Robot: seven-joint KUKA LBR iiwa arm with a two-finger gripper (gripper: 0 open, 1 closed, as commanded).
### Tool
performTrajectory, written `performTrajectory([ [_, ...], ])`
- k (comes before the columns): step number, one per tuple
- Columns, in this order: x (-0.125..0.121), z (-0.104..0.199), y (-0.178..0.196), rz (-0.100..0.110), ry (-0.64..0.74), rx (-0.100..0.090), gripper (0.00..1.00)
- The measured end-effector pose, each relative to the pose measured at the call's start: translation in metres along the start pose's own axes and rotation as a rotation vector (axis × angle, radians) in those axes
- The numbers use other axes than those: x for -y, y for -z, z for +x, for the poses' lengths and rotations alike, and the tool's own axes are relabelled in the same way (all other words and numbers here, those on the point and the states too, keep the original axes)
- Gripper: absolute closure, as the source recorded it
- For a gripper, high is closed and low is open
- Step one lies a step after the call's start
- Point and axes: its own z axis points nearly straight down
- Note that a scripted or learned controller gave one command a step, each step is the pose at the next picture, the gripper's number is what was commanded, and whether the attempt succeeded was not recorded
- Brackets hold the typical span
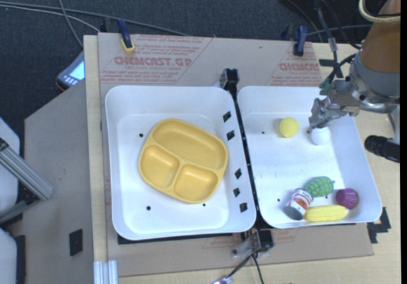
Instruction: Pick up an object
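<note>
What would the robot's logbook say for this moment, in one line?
phase: reaching | gripper: over right bin, above white ball | nothing seen held | yellow ball beside | tray: left bin

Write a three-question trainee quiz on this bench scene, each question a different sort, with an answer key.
1. True or false: the yellow divided plate lies in the left bin.
2. Multiple choice: which thing lies closest to the gripper? A) the corn cob B) the white ball C) the small can
3. Fill in: beside the corn cob, at the right bin's near corner, sits a ______ object coloured like an onion or plum.

Key: 1 true; 2 B; 3 purple.
</note>
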Motion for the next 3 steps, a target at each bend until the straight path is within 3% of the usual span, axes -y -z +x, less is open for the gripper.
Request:
performTrajectory([
  [3,0.042,0.155,-0.014,0.002,0.002,0.000,1.00],
])
